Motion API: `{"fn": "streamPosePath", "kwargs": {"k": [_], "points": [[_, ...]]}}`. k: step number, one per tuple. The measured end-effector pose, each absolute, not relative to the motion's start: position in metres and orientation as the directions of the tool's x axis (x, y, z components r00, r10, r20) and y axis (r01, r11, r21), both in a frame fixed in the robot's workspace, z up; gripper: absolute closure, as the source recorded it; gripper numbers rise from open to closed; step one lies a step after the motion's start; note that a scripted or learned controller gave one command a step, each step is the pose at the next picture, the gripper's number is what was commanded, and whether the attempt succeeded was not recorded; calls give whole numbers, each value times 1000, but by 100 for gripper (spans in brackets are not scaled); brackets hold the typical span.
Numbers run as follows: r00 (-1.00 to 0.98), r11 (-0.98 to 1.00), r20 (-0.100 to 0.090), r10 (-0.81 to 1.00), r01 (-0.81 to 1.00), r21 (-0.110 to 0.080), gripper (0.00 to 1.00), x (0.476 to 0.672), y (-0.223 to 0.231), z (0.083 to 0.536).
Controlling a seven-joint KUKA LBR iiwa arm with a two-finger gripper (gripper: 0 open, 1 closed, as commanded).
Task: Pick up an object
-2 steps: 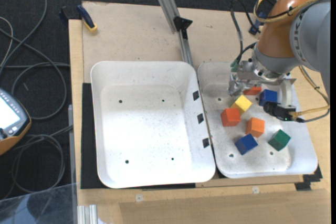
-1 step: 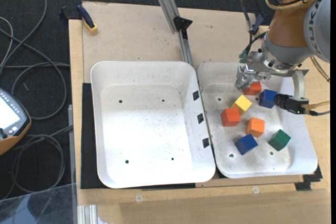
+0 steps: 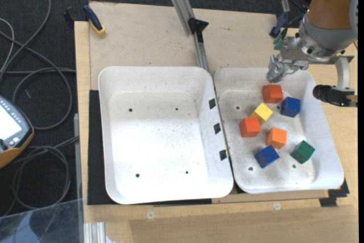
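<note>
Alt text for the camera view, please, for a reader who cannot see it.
The arm's end effector hovers over the right bin, just above an orange cube; six more cubes lie near it: orange, yellow, blue and green. The left bin sits beside it.

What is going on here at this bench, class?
A grey robot arm reaches in from the right, its gripper poised over the far edge of the right bin. Nothing is visibly held between its fingers. Just below it lies an orange cube, with a blue cube, a yellow cube and a green cube among the other blocks scattered in that bin. The left bin sits alongside.
</note>
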State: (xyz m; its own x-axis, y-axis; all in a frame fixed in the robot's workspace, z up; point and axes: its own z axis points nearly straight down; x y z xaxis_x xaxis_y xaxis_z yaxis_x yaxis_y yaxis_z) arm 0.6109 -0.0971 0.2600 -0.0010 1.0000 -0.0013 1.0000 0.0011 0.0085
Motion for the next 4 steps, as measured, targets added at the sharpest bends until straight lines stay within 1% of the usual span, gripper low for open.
{"fn": "streamPosePath", "kwargs": {"k": [1, 2, 3, 4], "points": [[-2, 2, -1, 1000, 1000, 6, 100, 612, -97, 294], [-7, 7, 3, 1000, 1000, -3, 100, 619, -37, 275], [-7, 7, 2, 1000, 1000, -3, 100, 630, 14, 253], [-7, 7, 2, 1000, 1000, 1, 100, 646, 74, 240]]}}
